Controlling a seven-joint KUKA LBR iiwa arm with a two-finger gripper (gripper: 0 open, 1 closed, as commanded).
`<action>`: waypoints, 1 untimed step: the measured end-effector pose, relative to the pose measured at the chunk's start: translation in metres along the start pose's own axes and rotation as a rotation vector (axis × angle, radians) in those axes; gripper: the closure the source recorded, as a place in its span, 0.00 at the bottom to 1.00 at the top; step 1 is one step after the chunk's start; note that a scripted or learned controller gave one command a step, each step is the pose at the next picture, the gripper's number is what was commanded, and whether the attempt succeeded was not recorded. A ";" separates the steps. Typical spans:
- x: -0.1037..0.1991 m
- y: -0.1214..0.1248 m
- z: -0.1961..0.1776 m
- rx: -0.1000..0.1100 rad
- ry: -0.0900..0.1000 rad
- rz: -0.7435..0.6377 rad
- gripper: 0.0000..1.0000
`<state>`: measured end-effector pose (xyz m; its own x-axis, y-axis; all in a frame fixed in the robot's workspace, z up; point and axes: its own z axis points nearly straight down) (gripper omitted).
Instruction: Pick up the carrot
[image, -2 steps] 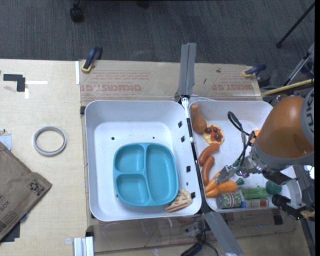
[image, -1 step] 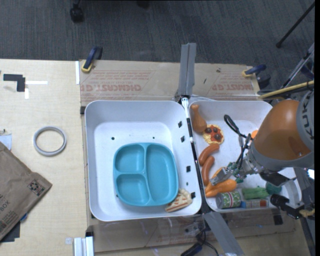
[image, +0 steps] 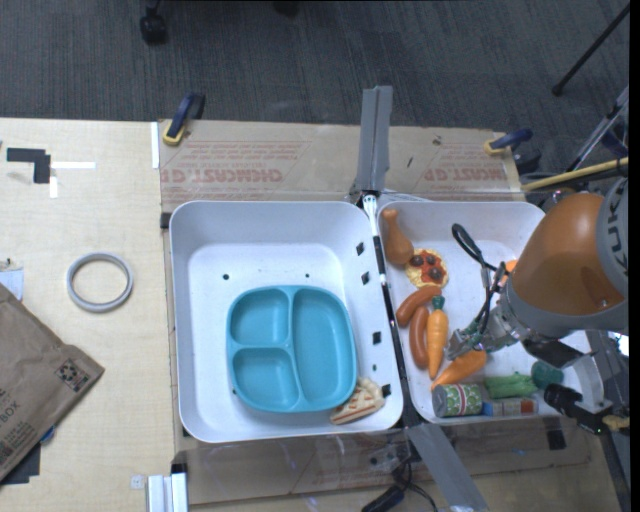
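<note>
In the camera view, the gripper (image: 466, 345) sits low in the right bin (image: 520, 215), toward the lower right of the frame, with the arm's orange band (image: 565, 262) above it; whether its fingers are apart, together or clamped on anything I cannot tell, since they blur into the clutter. The carrot (image: 437, 337) stands lengthwise just left of the gripper, green top toward the upper frame. A second orange piece (image: 460, 368) lies slanted under the gripper tip and may be another carrot. To do the step well, the gripper should straddle the carrot across its narrow width near mid-body, keeping off the sausages (image: 417, 318) touching its left side and the can (image: 459, 401) below. The carrot looks smooth, orange, tapered and glossy, likely plastic and prone to slip.
</note>
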<state>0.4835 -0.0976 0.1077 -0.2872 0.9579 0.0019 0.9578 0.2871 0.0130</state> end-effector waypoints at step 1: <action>0.060 0.023 -0.083 0.014 -0.007 0.507 1.00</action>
<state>0.4875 -0.0342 0.1907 0.2142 0.9768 -0.0019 0.9768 -0.2142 -0.0015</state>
